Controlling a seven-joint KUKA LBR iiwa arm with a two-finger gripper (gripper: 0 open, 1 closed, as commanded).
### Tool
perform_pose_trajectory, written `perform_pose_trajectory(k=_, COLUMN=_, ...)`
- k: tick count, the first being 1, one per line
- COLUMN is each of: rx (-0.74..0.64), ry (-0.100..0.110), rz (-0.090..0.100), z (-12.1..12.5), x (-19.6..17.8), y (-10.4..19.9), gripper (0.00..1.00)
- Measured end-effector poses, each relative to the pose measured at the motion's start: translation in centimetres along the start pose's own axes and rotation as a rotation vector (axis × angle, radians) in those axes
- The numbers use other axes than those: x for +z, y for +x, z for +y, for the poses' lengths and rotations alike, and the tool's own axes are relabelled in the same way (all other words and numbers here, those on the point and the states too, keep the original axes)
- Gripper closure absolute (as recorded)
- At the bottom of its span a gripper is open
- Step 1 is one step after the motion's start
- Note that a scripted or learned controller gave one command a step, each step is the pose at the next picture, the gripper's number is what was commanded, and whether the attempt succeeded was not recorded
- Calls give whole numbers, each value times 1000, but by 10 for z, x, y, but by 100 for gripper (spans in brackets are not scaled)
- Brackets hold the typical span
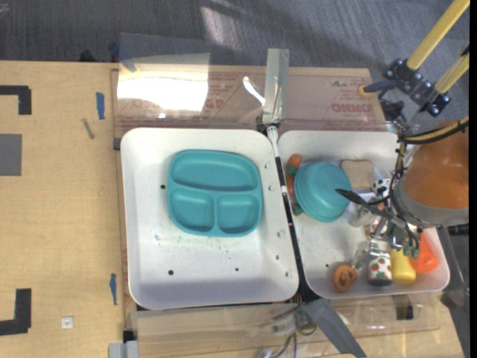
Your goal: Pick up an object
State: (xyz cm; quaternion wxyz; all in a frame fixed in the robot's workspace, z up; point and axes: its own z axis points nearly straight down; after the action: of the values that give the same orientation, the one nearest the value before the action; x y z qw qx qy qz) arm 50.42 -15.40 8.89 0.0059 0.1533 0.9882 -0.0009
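Lying in the right bin [440,278] are several small things, any of which could be picked. A teal bowl [322,191] sits tilted toward the bin's left side, with a small orange piece [295,161] just beyond it by the dividing wall and a tan flat piece [359,173] to its right. Along the near edge lie a brown ring-shaped item [344,277], a small white printed container [379,267], a yellow object [403,265] and an orange object [425,255], close together.

The arm [440,177] reaches in from the right, its orange band above the bin's right side. The jaws [378,230] hang among cables just above the white container; whether they are released or clenched cannot be told.

In the left bin [141,222] a teal divided tray [215,192] lies flat. Both bins rest on a wooden surface [52,222].
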Motion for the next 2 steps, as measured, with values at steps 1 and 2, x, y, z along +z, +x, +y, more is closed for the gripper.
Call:
perform_pose_trajectory(k=1, rx=146, ry=-1, rz=5, z=43, x=-18, y=-35, gripper=0)
perform_pose_trajectory(k=2, rx=273, ry=2, rz=7, z=54, x=1, y=-37, gripper=0)
